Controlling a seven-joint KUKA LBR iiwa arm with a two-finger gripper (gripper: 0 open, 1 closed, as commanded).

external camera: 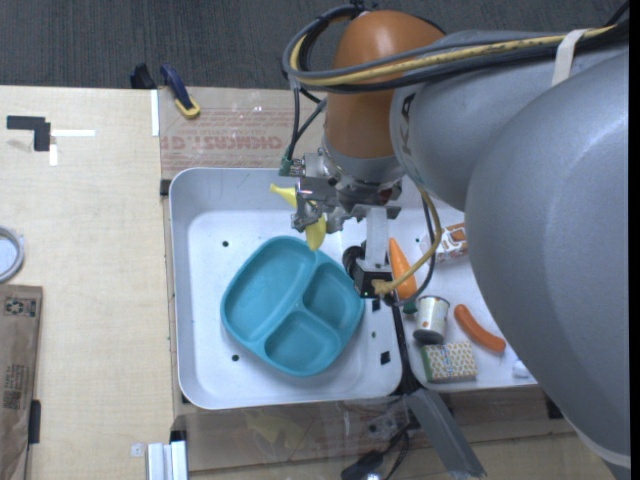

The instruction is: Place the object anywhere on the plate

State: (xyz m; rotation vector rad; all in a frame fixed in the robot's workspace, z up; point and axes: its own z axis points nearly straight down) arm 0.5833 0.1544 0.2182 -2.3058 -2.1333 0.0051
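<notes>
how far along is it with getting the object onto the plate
Done: a yellow object looks picked up; it sits in the hand, above the left bin. In hand: the object hangs right at the upper edge of the blue plate, whose three sections hold nothing. Left: shift it over the plate and let go. The carrots and can sit in the right bin.

A carrot [399, 263], a small metal can [432, 315], an orange sausage-like piece [480, 330] and a speckled sponge block [450, 362] are seen lying in the right bin, while a blue-and-yellow clamp [178, 91] is set on the bench behind.
</notes>
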